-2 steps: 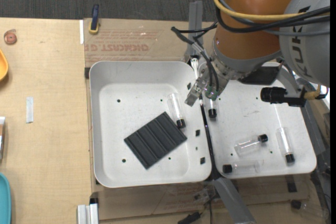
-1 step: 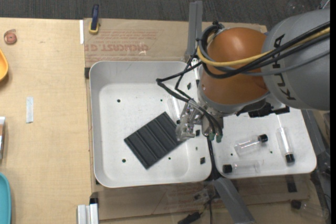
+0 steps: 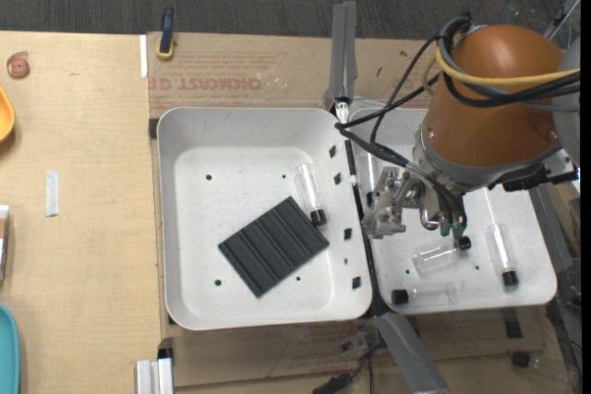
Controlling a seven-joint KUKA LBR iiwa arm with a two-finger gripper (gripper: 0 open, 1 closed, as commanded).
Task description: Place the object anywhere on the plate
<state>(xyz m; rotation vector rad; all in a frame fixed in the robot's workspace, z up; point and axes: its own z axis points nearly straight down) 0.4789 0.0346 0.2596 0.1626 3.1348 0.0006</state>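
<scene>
Progress on the task looks slight, judged from how things lie. On the bench, the left bin holds the plate, a dark ribbed slab lying flat and turned at an angle, and nothing rests on top of it. A clear tube with a dark cap lies on the bin floor just beside the plate's upper corner. Its cap end is close to the plate's edge, but whether they touch cannot be told. It is not on the plate.

In the right bin, the gripper hangs low over the bin's left part, near the wall between the two bins, under the arm's orange band. Cables and metal parts crowd it from this angle, so I cannot tell whether it is open or closed, nor whether it carries anything. No object can be made out in its grasp.

To its right, a second clear tube lies on the bin floor close below it, and a third tube lies farther right, well apart from the gripper.

If the object is one of these tubes, then picking it up, carrying it over the dividing wall and setting it down on the plate all appear left to do.
</scene>
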